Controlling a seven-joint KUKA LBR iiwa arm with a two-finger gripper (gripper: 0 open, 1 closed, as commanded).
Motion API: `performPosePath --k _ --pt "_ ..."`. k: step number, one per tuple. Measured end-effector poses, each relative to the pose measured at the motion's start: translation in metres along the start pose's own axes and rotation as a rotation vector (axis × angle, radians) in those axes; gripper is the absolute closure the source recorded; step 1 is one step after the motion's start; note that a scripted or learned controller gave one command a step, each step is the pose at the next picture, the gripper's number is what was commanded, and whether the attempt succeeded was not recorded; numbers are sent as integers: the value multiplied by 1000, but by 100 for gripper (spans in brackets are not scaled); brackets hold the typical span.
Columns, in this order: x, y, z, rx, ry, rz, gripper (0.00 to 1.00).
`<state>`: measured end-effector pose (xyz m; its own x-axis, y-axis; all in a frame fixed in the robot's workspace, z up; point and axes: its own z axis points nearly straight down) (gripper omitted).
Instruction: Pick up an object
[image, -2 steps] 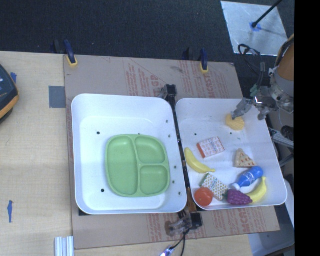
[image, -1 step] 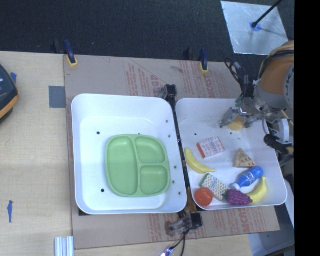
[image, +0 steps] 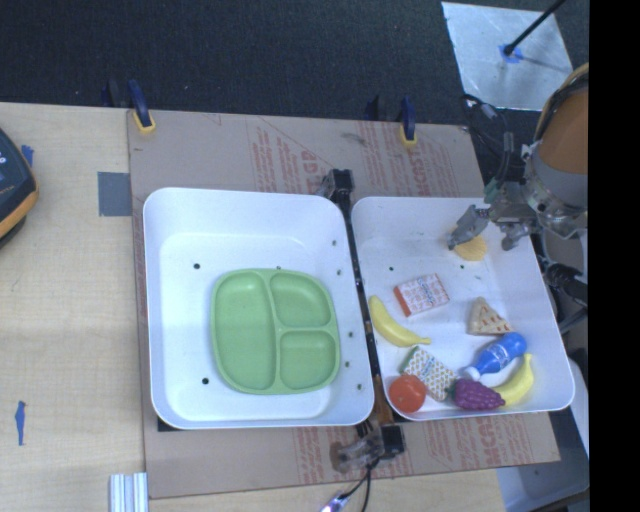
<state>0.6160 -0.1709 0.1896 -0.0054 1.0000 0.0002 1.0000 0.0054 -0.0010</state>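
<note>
My gripper (image: 484, 238) hangs over the far part of the right bin (image: 400, 225), its two fingers spread open. A small yellow rounded piece (image: 471, 249) lies on the bin floor just below the left fingertip (image: 458, 239), and nothing is held between the fingers. Nearer in the same bin lie a banana (image: 394, 325), a red-and-white box (image: 421, 294), a tan wedge (image: 488, 318), a blue bottle (image: 498, 357), a second banana (image: 519, 380), purple grapes (image: 477, 394), a red tomato (image: 406, 393) and a checked packet (image: 430, 369).
The left bin (image: 180, 230) holds a green divided plate (image: 273, 330). Both bins rest on a cardboard sheet (image: 250, 150) clamped at the back. A dark device (image: 12, 185) sits at the bench's far left edge.
</note>
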Motion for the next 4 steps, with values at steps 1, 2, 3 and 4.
performPosePath --k 1,2,3,4 --pt "-42 -30 0 3 0 3 0" --pt "-41 37 86 4 0 1 0" --pt "-41 40 97 2 0 -1 0" --pt "-42 41 11 -1 -1 1 0"
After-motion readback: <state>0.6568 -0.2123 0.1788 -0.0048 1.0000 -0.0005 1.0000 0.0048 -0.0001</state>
